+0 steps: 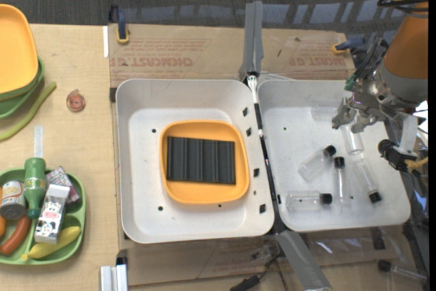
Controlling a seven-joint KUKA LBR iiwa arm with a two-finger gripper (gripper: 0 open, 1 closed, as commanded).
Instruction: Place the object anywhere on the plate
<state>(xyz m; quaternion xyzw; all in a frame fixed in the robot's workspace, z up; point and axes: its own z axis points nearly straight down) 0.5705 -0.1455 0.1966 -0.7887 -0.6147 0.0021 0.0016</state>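
Note:
An orange plate lies in the left bin, and a black ribbed slab covers most of it. Several clear vials with black caps lie loose in the right bin: one near the middle, one pointing toward the front, one along the front wall. My gripper hangs over the right part of that bin. A clear vial shows just below it. Whether that vial is held or lies on the floor I cannot tell.
Another vial lies at the right bin's front right, and a faint clear one at its back. Left of the bins, a green tray holds toy food and a green bottle. Stacked orange and green plates sit at the far left.

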